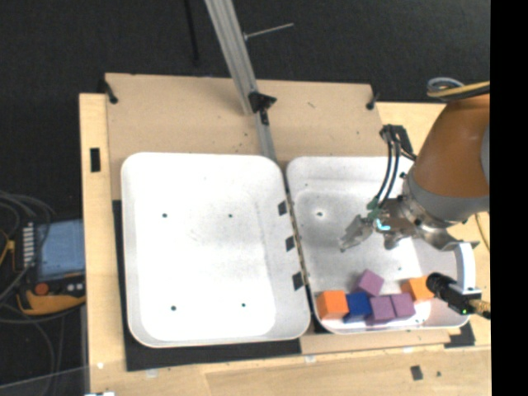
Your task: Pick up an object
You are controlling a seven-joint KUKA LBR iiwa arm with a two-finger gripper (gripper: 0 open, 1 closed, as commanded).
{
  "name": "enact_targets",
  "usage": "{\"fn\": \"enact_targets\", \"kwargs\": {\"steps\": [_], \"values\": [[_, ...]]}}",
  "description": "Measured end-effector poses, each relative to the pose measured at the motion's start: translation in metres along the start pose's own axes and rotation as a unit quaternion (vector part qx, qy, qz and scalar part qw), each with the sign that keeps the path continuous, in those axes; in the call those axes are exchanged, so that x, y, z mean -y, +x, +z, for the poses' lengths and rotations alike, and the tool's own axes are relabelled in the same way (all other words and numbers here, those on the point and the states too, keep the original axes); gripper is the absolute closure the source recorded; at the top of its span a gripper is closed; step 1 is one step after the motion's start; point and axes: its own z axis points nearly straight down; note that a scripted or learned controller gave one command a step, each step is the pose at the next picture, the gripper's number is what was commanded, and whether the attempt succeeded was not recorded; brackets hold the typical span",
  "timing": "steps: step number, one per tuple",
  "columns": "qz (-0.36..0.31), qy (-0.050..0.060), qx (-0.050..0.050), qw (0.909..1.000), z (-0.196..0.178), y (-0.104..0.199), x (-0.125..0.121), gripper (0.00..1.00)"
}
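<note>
Gripper (353, 234): you see it hovering over the right bin (330, 180), fingers apart, nothing between them.
Blocks: below the gripper, clustered at the bin's near edge; orange block (333, 304), blue block (359, 304), purple blocks (381, 297), a second orange block (419, 287) to their right.
Left bin (206, 246): left of the gripper.

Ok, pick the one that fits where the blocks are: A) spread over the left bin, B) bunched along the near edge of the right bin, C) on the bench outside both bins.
B: the blocks, orange, blue and purple, sit clustered at the near edge of the right bin, below the gripper.
</note>
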Motion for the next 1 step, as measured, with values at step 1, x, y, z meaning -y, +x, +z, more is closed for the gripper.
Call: {"fn": "enact_targets", "kwargs": {"steps": [1], "values": [[0.002,-0.002,0.001,1.0000,-0.0019,-0.0004,-0.0008,0.00]]}}
